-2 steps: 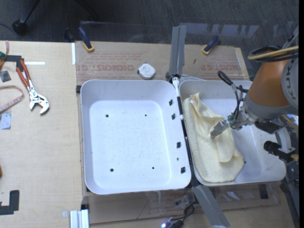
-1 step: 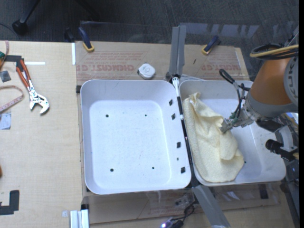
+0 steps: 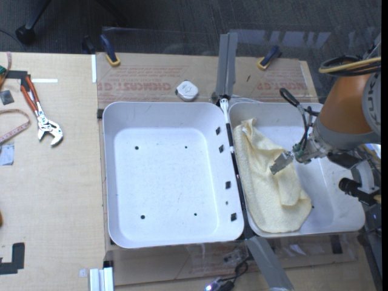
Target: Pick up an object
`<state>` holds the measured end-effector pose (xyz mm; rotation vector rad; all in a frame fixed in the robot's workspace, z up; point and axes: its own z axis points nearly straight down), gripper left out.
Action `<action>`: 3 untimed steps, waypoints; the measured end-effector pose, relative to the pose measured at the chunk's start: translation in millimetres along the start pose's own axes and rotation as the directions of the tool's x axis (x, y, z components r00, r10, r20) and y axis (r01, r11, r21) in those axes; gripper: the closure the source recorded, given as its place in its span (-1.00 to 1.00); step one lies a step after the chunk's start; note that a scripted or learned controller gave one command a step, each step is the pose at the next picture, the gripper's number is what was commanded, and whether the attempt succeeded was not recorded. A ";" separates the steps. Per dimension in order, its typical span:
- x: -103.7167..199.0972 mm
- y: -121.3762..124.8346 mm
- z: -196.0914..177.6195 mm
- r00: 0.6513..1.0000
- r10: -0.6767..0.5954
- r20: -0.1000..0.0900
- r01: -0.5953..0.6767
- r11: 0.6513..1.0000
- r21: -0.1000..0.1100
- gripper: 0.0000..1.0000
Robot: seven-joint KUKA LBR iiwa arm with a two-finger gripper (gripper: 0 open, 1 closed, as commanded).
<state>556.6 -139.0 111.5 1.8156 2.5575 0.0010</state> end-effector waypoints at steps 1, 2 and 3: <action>32.3 -20.8 19.3 0.995 -0.101 -0.003 0.101 0.995 0.003 -1.00; 53.5 -56.2 19.5 0.999 0.032 -0.003 -0.032 0.999 0.004 -1.00; 24.1 17.6 19.9 0.989 0.145 -0.002 -0.145 0.989 0.005 -1.00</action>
